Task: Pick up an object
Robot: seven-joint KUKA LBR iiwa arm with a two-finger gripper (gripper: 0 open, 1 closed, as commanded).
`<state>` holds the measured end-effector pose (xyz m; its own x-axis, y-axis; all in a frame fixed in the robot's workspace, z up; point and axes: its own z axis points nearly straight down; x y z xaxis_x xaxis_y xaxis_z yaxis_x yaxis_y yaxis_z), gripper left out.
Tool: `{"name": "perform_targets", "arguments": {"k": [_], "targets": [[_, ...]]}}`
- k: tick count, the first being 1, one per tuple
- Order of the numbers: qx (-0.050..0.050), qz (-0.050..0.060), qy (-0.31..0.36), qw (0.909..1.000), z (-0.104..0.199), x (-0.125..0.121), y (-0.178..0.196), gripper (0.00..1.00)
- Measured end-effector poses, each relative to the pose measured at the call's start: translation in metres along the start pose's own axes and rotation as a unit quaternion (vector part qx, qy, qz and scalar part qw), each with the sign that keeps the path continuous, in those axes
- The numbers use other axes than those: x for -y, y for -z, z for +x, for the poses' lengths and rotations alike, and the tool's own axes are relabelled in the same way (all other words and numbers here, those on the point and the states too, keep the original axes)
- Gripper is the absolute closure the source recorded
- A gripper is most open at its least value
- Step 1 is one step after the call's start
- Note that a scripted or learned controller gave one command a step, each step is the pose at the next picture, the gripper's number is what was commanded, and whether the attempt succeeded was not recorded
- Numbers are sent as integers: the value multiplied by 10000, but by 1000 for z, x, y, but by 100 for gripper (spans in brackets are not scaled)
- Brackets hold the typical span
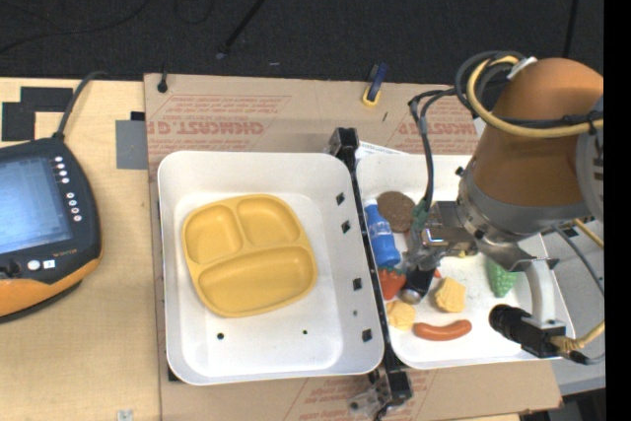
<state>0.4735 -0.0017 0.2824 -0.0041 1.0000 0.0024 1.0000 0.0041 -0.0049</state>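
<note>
Reaching low into the right bin (pixel 552 350), gripper (pixel 422 273) sits among crowded toys near the blue bottle (pixel 381 234). Cannot tell its state; nothing visibly held.

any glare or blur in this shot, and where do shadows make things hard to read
Camera view: even light, soft overall focus; mild glare on the pendant screen; the arm shadows the right bin, so the gripper and nearby small toys read murky.

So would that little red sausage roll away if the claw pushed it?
Probably. The sausage looks round and smooth, so a sideways nudge might roll it. It's slightly curved, so it may wobble instead of rolling straight. It looks like a light plastic toy, so it could slide on the smooth white bin.
</note>
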Motion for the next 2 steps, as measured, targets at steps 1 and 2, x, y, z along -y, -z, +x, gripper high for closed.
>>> {"name": "perform_targets", "arguments": {"k": [1, 2], "targets": [[5, -38, 5, 10000, 44, -3, 66, 100], [3, -61, -1, 10000, 72, -3, 157, 100]]}}
